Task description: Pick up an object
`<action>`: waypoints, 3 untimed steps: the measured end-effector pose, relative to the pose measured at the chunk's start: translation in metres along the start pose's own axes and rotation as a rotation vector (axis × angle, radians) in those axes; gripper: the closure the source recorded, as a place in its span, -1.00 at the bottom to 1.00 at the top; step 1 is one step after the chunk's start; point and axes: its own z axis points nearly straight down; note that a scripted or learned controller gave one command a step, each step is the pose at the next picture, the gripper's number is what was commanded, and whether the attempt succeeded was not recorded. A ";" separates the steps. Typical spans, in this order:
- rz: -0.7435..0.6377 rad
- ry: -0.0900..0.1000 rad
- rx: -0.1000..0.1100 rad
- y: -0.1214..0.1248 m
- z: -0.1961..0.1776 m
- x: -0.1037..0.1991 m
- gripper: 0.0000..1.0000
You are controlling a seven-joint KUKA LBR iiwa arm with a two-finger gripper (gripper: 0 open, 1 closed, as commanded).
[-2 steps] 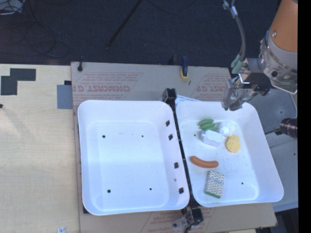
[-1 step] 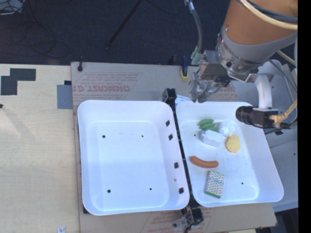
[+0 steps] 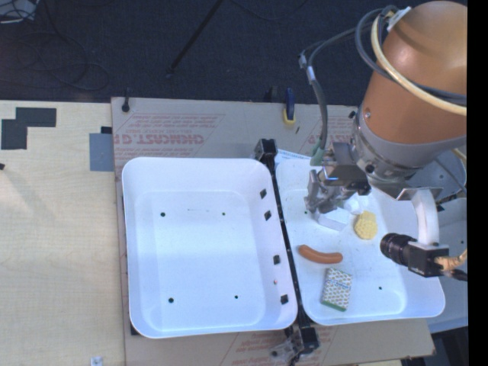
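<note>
The right bin (image 3: 427, 303) holds an orange sausage-shaped toy (image 3: 320, 255) near its left wall, a round yellow piece (image 3: 366, 225) further right, and a green-and-white patterned block (image 3: 336, 289) toward the front. My gripper (image 3: 324, 201) hangs low in the rear left of this bin, behind the sausage and to the left of the yellow piece. A pale, clear-looking item (image 3: 332, 220) lies right under the gripper; whether they touch is unclear.
The left bin (image 3: 145, 204) stands beside the right one, with a black divider (image 3: 276, 227) between them. A black cylindrical part on a white bracket (image 3: 408, 252) overhangs the right bin's right side. The big arm body (image 3: 415, 90) looms over the back right.
</note>
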 end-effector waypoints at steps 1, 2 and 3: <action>0.000 -0.001 -0.003 0.004 -0.011 -0.001 1.00; -0.001 -0.001 0.000 0.004 -0.020 -0.002 1.00; -0.003 0.000 -0.012 0.052 -0.047 0.044 1.00</action>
